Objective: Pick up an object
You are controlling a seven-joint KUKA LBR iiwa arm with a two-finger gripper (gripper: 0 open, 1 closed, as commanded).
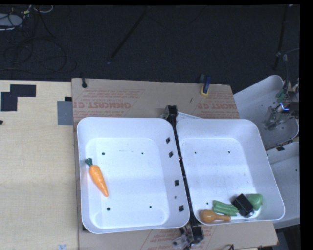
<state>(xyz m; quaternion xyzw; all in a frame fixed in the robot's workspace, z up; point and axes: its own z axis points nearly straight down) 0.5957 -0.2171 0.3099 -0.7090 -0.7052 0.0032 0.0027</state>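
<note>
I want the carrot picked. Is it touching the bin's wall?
Apart. The camera view shows white floor between the carrot and the left bin wall.

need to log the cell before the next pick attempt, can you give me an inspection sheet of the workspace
surface: two shallow white bins side by side, left bin and right bin, on a cardboard sheet over a pale wood bench
job's things: carrot lying alone at the left side of the left bin; in the right bin's near corner, an orange gourd-shaped toy, a green pod, a black block and a green item, bunched close together
clutter: blue-and-yellow clamp on the cardboard's far edge
grippers: nothing seen
cables: cables on the dark floor beyond the bench
surroundings: grey machine parts at right
</note>
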